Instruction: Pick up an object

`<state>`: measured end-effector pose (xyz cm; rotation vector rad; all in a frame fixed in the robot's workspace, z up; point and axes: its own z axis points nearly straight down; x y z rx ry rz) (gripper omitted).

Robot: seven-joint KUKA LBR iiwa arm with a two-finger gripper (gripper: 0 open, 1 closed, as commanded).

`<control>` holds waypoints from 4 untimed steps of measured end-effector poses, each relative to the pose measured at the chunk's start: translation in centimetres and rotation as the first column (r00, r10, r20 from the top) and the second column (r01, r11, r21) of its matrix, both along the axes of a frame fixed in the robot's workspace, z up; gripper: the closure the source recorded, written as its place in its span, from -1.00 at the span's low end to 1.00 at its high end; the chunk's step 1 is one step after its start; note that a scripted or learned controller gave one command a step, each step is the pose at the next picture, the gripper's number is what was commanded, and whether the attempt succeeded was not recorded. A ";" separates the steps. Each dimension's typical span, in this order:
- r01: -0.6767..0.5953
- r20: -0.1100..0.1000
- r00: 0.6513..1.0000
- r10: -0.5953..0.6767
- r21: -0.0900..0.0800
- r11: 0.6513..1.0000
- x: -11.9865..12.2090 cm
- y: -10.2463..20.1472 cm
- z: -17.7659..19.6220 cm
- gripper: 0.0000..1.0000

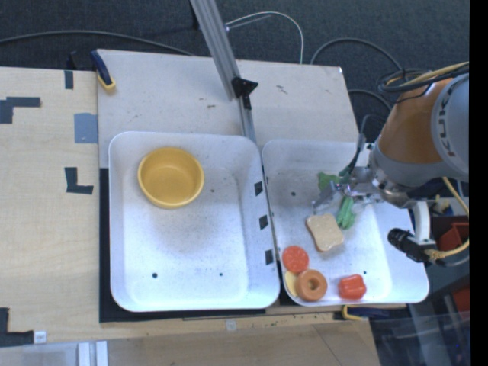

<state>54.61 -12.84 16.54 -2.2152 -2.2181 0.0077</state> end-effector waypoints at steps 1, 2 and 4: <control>0.000 0.000 1.000 0.000 0.000 1.000 0.1 0.6 -6.3 -1.00; -0.001 0.004 1.000 0.001 0.000 1.000 0.2 0.6 -5.0 1.00; 0.000 0.012 1.000 0.000 -0.002 1.000 -0.5 0.5 5.7 1.00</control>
